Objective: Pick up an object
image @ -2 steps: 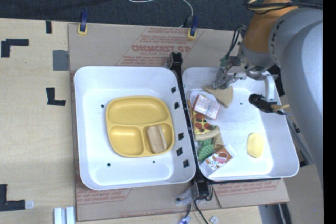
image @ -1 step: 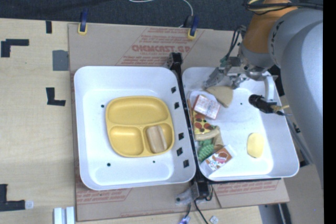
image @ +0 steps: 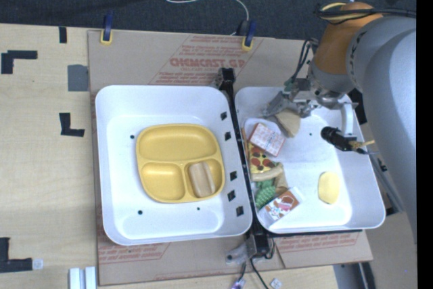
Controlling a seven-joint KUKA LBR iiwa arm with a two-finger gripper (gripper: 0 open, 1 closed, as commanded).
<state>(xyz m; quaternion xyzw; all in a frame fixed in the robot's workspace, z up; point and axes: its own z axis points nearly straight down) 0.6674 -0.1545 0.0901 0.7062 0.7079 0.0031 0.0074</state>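
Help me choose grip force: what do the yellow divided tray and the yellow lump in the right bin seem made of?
The yellow divided tray looks like moulded plastic: uniform colour, soft sheen, rounded compartment ridges. The yellow lump is probably plastic or foam toy food: smooth, matte, too small to be sure.

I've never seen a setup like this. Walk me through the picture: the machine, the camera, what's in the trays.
One camera looks down at a slant on a bench. The grey robot arm, orange-banded, reaches in from the right; its gripper hangs over the right bin, close to a tan wedge. Whether it holds anything is unclear. That bin also has a yellow lump, a red-and-white packet and a green toy. The left bin holds a yellow divided plate with a tan roll in one compartment.
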